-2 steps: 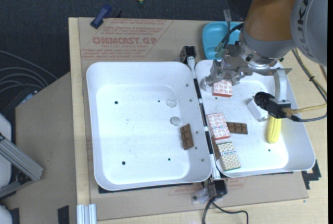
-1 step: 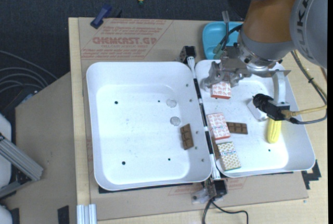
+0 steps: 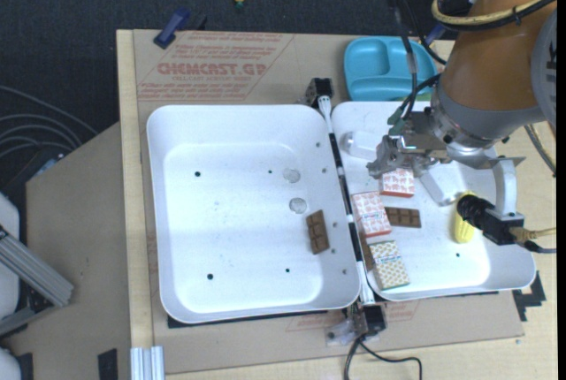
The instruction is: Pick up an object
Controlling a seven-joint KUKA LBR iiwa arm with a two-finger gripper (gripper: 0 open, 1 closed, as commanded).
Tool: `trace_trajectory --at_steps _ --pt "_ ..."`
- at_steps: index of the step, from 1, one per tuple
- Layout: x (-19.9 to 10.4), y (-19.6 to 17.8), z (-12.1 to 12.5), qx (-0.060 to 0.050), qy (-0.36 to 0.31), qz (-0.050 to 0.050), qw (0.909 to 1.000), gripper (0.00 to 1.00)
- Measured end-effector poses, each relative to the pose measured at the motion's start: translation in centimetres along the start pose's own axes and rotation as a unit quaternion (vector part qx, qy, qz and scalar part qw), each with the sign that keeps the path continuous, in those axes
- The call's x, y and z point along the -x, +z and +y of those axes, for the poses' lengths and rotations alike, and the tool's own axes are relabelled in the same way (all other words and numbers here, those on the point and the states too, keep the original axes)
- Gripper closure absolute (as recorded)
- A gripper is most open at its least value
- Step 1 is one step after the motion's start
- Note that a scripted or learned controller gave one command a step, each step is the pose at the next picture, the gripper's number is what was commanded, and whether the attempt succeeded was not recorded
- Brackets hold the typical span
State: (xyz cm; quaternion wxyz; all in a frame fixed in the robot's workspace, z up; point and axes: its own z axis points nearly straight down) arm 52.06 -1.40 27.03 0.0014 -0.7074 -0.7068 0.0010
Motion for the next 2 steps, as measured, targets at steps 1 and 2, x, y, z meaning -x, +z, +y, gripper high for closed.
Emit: trace_trajectory --at_steps 1,2 --pt "1.1 0.4 1.2 0.002 0.0 0.0 1.0 1.0" --pt "1.1 0.8 3.1 0.002 -0.001 0.0 1.0 1.0"
